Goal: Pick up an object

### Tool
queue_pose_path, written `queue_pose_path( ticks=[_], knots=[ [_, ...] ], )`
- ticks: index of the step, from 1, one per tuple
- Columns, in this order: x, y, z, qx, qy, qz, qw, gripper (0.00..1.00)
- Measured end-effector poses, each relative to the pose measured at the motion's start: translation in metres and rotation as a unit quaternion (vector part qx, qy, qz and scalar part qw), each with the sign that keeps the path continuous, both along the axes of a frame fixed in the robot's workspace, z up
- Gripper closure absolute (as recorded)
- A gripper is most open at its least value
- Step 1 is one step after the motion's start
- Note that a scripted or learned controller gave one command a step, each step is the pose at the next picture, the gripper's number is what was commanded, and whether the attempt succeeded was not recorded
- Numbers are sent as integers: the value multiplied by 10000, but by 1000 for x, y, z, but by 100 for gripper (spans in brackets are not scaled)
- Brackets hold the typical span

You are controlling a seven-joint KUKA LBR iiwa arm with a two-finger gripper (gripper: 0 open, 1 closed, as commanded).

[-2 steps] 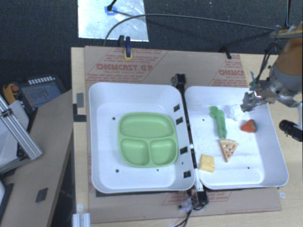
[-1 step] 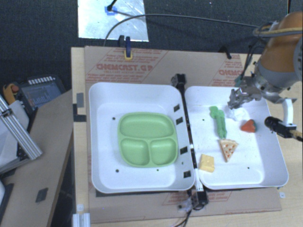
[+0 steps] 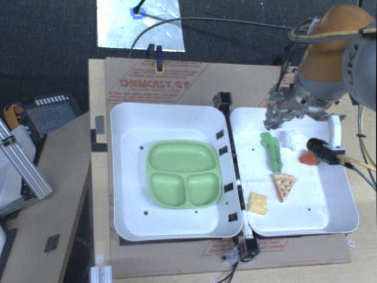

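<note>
We saw two white bins [image 3: 177, 114] on a cardboard-covered bench [image 3: 171, 78], dark carpet behind; the gripper [image 3: 272, 122] hovered above the green toy [image 3: 273, 152], jaw state indiscernible.

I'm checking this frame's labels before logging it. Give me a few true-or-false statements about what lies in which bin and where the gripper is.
1. The green divided plate lies in the left white bin. True.
2. The pizza-slice toy lies on the green plate. False: it lies in the right white bin, below the green stick-shaped toy.
3. The yellow cheese-like block sits near the right bin's lower left corner. True.
4. The gripper hangs over the left bin. False: it is over the right bin's upper part, above the green toy.
5. A small red object lies in the left bin. False: it lies in the right bin.
</note>
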State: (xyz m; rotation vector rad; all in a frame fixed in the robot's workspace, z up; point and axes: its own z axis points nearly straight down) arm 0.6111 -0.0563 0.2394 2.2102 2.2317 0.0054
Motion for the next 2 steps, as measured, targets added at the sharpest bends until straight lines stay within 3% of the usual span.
queue_pose_path(
  ticks=[2],
  knots=[
    [1,95,0,1,4,-1,10000,100]
  ],
)
